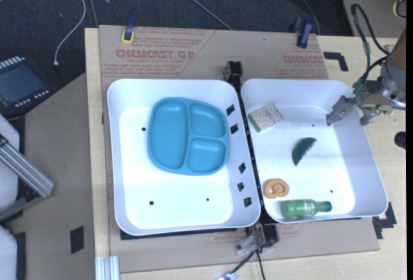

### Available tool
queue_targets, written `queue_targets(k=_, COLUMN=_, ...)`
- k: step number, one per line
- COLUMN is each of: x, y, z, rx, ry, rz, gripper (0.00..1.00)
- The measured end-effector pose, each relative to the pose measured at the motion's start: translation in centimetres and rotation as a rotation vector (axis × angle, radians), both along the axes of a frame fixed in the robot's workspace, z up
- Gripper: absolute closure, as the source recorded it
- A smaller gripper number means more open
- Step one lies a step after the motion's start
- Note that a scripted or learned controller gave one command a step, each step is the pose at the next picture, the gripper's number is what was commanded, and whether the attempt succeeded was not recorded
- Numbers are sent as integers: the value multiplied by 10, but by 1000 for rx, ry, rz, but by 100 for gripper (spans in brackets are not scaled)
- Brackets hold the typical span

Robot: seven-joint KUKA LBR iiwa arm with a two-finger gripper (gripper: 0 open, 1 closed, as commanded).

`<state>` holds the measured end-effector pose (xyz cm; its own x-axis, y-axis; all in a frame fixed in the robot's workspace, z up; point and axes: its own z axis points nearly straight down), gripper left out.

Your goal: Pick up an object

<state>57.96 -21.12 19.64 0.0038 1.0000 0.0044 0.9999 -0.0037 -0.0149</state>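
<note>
The right bin (361,162) holds several small objects. A green-and-white checked packet (265,117) lies near its back left. A dark green wedge-shaped piece (303,149) rests in the middle. An orange pretzel-like ring (276,188) and a green bottle (305,208) on its side lie along the front wall. My gripper (353,115) hangs over the bin's back right part, to the right of and behind the green wedge. It is open, and nothing sits between its fingers (336,111).
The left bin (129,195) contains a blue divided plate (188,135). A row of black clips (242,162) runs along the divider between the bins. Blue clamps (304,32) hold the cardboard at the back. Cables lie on the dark floor behind the bench.
</note>
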Motion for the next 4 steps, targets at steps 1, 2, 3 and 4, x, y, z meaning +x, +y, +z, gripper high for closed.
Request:
queue_targets(k=1, x=3, y=1, z=8, rx=-4, ry=-14, rz=4, gripper=0)
queue_targets(k=2, x=2, y=-8, z=-39, rx=-2, ry=-9, rz=3, gripper=0)
queue_targets(k=3, x=0, y=-8, z=-101, rx=3, ry=-10, rz=5, gripper=0)
queue_targets(k=4, x=2, y=-4, z=-111, rx=3, ry=-13, rz=7, gripper=0)
